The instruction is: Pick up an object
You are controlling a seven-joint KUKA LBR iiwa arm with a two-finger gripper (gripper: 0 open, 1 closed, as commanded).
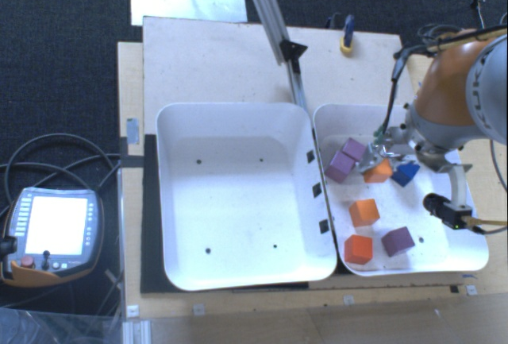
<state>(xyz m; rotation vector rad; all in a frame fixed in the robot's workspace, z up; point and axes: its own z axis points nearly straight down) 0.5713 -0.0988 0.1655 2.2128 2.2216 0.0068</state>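
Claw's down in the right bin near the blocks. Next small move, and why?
Probably a short straight lift to test the grasp. The claw sits low in the right bin, right over an orange block, with purple blocks on one side and a blue block on the other. Whether it grips the orange block is unclear from here.

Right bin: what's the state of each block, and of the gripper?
Gripper: low over the orange block.
Two purple blocks: touching each other.
Blue block: loose.
Second orange block: loose.
Red-orange block: loose.
Third purple block: loose.
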